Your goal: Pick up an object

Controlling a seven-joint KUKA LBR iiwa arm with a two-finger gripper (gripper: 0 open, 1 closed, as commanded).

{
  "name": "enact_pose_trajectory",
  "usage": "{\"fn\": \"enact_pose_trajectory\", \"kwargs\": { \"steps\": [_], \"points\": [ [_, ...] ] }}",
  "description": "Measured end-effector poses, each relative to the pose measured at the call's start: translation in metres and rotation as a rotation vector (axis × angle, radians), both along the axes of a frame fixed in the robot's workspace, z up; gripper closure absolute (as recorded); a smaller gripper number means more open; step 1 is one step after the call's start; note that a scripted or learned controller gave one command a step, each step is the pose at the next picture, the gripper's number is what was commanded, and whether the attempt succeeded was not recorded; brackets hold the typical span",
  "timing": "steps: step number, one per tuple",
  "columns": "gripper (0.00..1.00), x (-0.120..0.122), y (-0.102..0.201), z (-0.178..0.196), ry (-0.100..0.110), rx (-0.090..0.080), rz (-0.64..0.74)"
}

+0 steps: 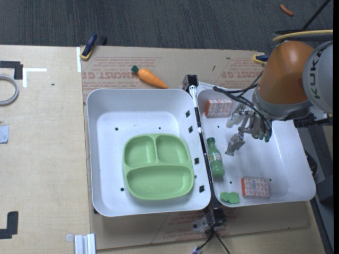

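Lying along the left wall of the right shallow white bin (296, 187): a small green plastic bottle (214, 158). Just to its right, above bare bin floor, the metal two-finger pincer (237, 140), fingers apart and gripping nothing. Nearby, two small orange-patterned boxes (218, 108) (256, 187).

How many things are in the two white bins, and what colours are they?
Green: 3 - divided plate, bottle, small flat piece
Orange-and-white: 2 - box near the bin's back, box near its front
Total: 5
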State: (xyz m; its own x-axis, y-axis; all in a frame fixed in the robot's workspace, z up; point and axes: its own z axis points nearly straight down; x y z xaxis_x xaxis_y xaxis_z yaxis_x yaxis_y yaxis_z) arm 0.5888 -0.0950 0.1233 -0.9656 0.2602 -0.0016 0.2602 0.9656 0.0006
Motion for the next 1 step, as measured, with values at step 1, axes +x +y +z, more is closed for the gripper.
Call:
{"fn": "enact_pose_trajectory", "kwargs": {
  "steps": [1],
  "points": [
    [0.00, 0.0511, -0.0025, -0.0305, -0.002, -0.001, 0.136]
  ]
}}
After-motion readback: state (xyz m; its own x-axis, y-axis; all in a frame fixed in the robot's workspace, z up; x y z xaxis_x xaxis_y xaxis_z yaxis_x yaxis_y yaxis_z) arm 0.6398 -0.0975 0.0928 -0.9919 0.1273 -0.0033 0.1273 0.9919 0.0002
